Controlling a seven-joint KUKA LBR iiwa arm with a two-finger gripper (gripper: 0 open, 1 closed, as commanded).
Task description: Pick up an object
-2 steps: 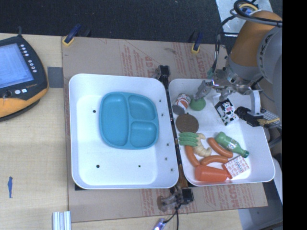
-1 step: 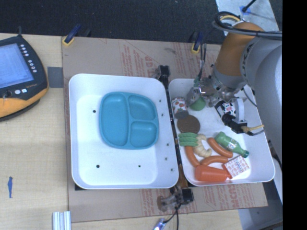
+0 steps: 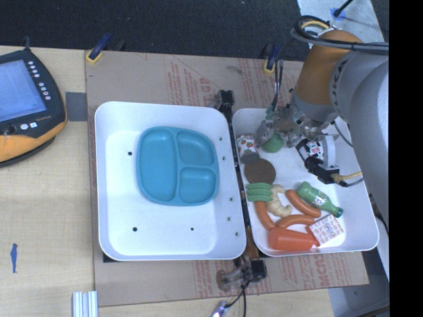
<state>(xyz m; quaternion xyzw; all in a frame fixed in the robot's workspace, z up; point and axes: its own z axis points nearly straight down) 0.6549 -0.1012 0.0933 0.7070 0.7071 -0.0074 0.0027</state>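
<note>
I am down in the far corner of the right bin, my gripper low over a small green round thing that lies near the bin's far wall. I cannot tell from here whether my hand is open or closed, nor whether it has the green thing; the wrist and its cables hide that. The rest of the objects lie toward the near side: a brown disc just beside the green thing, then a green pod, an orange sausage, a green bottle, a red piece and a small packet, all crowded together. The left bin bears only a blue tray. To do this well, I judge I should centre over one item, not the gap between two, and the green thing is the likely target since it sits apart from the heap. I should come straight down, close firmly, and lift straight up, slowly. The risks are the near wall blocking one side and the round shape slipping out.
</note>
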